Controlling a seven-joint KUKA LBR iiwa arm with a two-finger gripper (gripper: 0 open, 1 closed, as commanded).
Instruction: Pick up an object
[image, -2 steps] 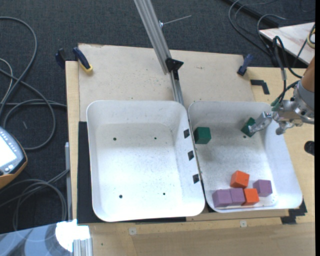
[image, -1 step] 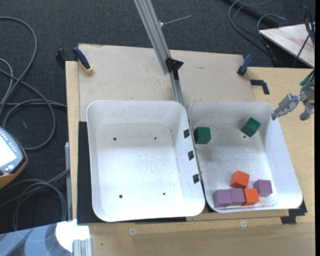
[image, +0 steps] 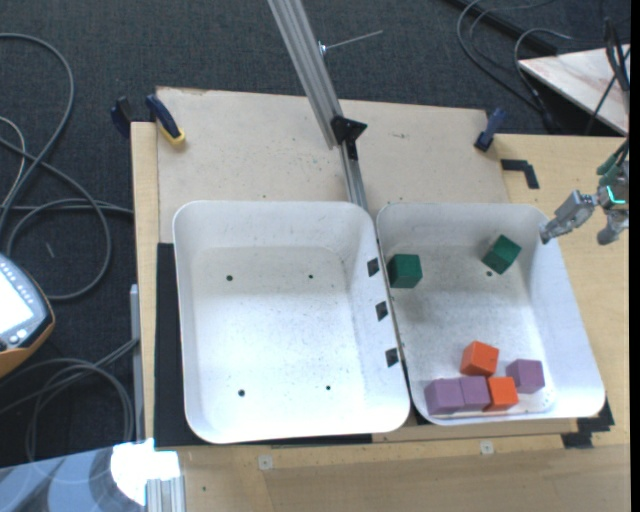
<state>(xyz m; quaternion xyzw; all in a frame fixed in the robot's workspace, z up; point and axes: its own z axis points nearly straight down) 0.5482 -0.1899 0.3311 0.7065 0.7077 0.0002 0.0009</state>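
In the right bin, two green cubes lie near the back: one by the dividing wall, the other tilted further right. At the front sits a cluster: an orange cube, a second orange cube, a purple block and a purple cube. My gripper hangs at the right, over the bin's back right rim, open with nothing between its fingers. It is right of and apart from the tilted green cube.
The left bin stands beside the right one on a wooden board. A metal bar slants in from the top down to the bins' shared wall. Blue clamps sit on the board's back corners. Cables lie on the floor at left.
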